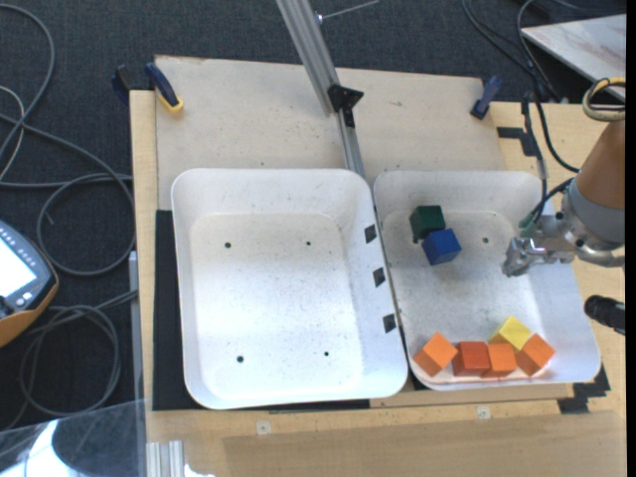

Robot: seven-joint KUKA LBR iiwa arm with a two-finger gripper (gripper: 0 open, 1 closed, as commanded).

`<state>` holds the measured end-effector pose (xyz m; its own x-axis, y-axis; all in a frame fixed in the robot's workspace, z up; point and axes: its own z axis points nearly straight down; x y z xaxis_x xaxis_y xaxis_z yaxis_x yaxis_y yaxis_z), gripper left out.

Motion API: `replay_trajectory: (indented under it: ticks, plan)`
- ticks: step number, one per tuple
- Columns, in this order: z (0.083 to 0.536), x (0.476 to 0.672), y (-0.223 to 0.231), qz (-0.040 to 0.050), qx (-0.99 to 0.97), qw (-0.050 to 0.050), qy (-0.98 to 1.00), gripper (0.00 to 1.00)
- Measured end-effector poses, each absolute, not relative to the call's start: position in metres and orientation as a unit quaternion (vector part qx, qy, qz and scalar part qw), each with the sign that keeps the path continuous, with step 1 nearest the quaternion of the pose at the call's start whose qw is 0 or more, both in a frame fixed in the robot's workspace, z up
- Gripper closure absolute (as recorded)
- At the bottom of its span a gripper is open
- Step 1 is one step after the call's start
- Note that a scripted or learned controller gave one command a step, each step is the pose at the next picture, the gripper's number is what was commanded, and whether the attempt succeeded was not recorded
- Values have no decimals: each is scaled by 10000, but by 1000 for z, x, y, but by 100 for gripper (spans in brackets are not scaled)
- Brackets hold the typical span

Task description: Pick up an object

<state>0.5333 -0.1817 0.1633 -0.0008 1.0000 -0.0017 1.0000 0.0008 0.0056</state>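
In the right bin [556, 296] a dark green block [427, 219] touches a blue block [441, 245] near the bin's middle back. Along the front wall sits a row of orange blocks [434, 354], a red-orange one [473, 357] and a yellow block [515, 332]. My gripper [519, 260] hangs over the right side of this bin, to the right of the blue block and apart from it. Nothing shows between its tips.
The left bin [199, 296] lies beside the right one, with black clips on the shared wall [379, 277]. A slanted metal rail [316, 48] crosses the back of the bench. Cables lie on the floor at left and top right.
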Motion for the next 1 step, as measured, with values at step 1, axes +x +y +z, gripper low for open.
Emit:
replay_trajectory:
  ticks: [1]
  plan:
    - [224, 543, -185, 20, 7066, 40, 7076, 100]
